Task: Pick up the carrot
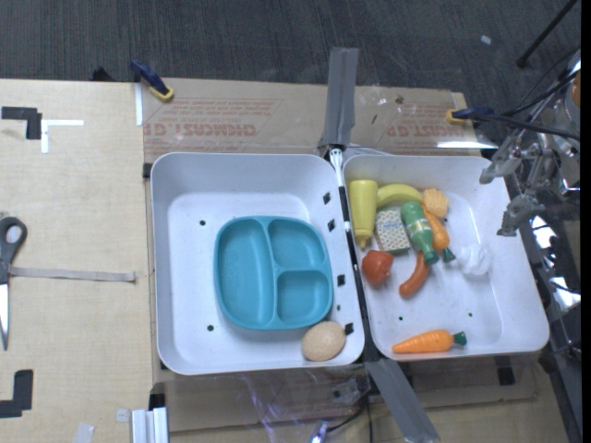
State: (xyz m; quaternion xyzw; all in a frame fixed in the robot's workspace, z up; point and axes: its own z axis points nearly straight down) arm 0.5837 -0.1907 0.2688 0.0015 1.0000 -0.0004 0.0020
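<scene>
The carrot [427,342], orange with a green stub at its right end, lies flat near the front wall of the right bin [517,335], apart from the other toys. My gripper [515,192] hangs over the right bin's far right rim, well behind and to the right of the carrot. Dark metal parts and cables blur its outline against the floor.
At the back left of the right bin lies a cluster: a yellow bottle [362,209], a banana [399,193], a green bottle [417,229], a tomato [376,266], a red sausage [415,275] and a white crumpled piece [476,259]. The left bin holds a teal divided plate [274,272] and an egg [323,341].
</scene>
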